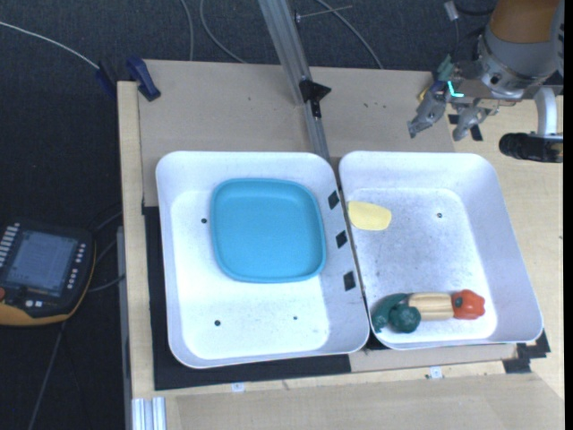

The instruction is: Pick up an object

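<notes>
My gripper (443, 124) hangs above the bench just behind the right bin's far rim, open, with nothing between its fingers. In the right bin (501, 204) a flat yellow piece (369, 215) lies near the far left corner. Along the near edge of that bin lie a green lump (397, 315), a tan wooden cylinder (431, 306) and a red piece (468, 305), touching in a row. The left bin (183, 240) holds a blue square plate (267, 229).
A slanted metal pole (288, 43) runs from the top of the view down to between the bins. A black handheld pendant (40, 271) lies off the bench at left. Cables run over the dark floor behind the bench.
</notes>
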Robot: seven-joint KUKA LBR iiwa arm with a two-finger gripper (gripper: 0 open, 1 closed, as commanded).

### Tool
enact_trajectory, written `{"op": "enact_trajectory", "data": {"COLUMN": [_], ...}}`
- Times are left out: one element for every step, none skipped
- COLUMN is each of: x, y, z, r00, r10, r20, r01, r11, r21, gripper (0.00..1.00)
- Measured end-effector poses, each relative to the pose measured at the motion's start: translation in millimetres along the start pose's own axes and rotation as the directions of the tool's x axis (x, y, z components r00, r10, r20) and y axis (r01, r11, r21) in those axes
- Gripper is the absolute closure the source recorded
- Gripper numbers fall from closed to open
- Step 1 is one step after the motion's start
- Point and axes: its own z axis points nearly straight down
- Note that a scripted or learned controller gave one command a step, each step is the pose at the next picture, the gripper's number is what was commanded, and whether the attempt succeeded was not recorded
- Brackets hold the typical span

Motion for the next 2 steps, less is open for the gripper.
{"op": "enact_trajectory", "data": {"x": [0.0, 2.4], "y": [0.0, 0.3], "z": [0.1, 62.7], "r00": [1.0, 1.0], "r10": [0.0, 0.0], "r20": [0.0, -0.001], "r01": [0.0, 0.0], "r11": [1.0, 1.0], "r21": [0.0, 0.005], "gripper": [0.0, 0.0]}}
